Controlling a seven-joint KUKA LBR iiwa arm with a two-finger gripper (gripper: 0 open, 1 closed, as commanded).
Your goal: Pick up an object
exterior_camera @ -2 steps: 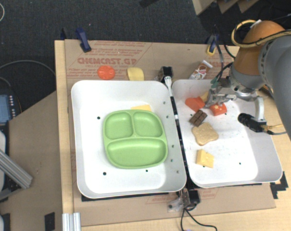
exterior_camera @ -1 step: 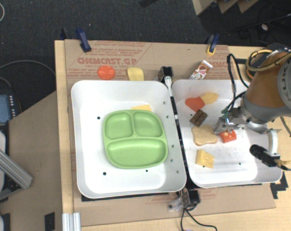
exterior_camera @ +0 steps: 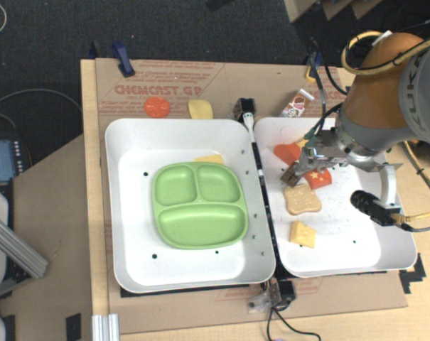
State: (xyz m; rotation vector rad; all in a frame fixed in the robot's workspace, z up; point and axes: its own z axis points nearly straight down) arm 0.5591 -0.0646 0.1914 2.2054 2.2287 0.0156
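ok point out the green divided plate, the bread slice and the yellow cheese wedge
green divided plate [exterior_camera: 199, 206]: camera view, on the ridge where its compartments meet
bread slice [exterior_camera: 303, 201]: camera view, middle of its top face
yellow cheese wedge [exterior_camera: 303, 234]: camera view, middle of its top face

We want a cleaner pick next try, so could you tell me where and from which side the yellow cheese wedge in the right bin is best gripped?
Probably from straight above, closing across the two long flat sides of the yellow cheese wedge. It lies flat, apart from the bread slice, with bare right bin floor around it, so both sides look free.
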